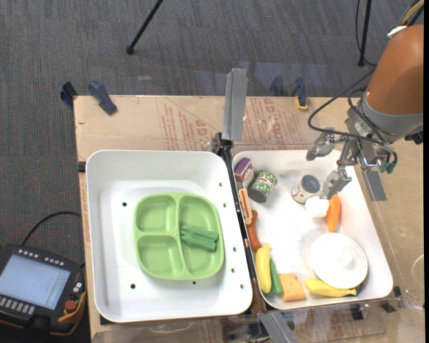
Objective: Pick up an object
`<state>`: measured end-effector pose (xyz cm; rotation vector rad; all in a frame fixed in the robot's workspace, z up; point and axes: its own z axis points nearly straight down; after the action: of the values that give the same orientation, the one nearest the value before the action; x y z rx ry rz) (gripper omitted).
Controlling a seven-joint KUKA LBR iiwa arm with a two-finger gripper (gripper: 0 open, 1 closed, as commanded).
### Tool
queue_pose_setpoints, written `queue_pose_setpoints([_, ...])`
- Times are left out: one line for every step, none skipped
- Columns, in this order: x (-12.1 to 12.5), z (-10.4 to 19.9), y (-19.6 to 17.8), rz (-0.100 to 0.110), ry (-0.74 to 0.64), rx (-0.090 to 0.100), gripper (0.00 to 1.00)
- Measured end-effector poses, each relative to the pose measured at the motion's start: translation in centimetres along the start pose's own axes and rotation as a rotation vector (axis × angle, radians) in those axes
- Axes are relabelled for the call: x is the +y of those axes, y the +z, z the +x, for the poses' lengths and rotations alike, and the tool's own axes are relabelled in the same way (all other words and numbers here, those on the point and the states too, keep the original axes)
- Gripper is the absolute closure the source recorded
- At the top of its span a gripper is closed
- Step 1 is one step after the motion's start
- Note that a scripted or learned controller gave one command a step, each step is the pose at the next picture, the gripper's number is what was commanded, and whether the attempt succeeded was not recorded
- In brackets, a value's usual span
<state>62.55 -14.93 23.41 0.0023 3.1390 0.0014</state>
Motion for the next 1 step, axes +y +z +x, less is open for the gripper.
queue_pose_setpoints([-3.78, 0.15, 11.12, 0.001, -0.091, -0.006, 0.00])
